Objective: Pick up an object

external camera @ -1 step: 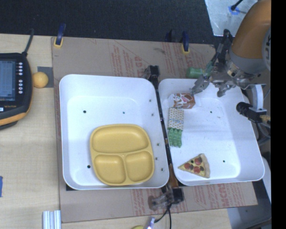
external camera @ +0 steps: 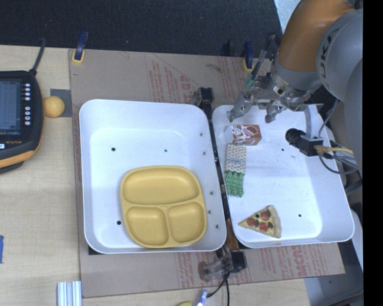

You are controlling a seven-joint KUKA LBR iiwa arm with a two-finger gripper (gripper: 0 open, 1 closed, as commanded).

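Observation:
My gripper (external camera: 251, 114) hangs over the far edge of the right bin (external camera: 319, 196). It is open, with its two fingers spread wide and nothing between them. Just below it lies a small brown and white packet (external camera: 246, 134). A long green patterned pouch (external camera: 235, 169) lies along the bin's left wall, nearer the front. At the bin's front sits a toy pizza slice (external camera: 262, 222). The left bin (external camera: 102, 139) holds a yellow divided plate (external camera: 163, 204).
A teach pendant (external camera: 6, 123) with a dark screen rests on the bench at the far left, and a yellow ball (external camera: 53, 106) sits next to it. Both bins stand on brown cardboard (external camera: 147, 69). Clamps hold the bins where they meet.

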